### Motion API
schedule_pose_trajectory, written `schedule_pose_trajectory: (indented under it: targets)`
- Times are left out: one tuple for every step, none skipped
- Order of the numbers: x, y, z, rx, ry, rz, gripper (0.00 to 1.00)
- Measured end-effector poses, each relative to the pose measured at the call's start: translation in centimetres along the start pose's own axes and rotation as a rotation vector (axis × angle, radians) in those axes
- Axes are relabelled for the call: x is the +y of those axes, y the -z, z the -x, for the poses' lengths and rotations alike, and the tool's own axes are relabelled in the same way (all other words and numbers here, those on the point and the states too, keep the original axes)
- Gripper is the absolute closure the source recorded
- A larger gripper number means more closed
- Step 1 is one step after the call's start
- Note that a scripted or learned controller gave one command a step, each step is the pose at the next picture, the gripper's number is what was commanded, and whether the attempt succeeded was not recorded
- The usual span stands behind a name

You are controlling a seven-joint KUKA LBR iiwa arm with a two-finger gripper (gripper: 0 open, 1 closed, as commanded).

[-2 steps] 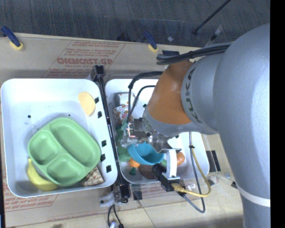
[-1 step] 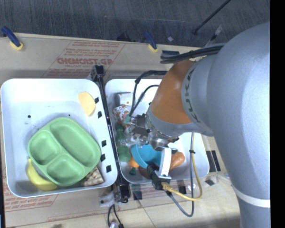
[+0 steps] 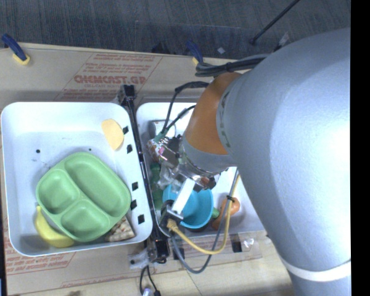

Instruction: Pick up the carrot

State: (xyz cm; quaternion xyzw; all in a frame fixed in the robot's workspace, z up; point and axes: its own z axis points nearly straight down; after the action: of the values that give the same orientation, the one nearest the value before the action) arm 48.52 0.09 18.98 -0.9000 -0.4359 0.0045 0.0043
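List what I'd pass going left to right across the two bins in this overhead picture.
green divided plate → blue bowl → carrot

Single camera, fixed above the bench (image 3: 111, 73), looking down at a slant. View-left bin (image 3: 12, 122) fully framed; view-right bin (image 3: 149, 112) mostly behind the arm (image 3: 296, 134), near the lens.

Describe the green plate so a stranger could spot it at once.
Of the two white bins, take the left bin. In its lower half lies the green plate, resting partly on a yellow bowl. Its neighbours are small and yellowish; it alone is big, green and split into three compartments.
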Motion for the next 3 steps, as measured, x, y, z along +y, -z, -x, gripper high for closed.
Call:
schedule_pose_trajectory:
  targets:
    - [-5.8, 5.0, -5.7, 0.002, -0.123, -0.001, 1.0]
    - [-5.9, 5.7, -5.7, -0.006, -0.106, -0.009, 1.0]
    - [-6.1, 6.5, -5.8, -0.014, -0.084, -0.018, 1.0]
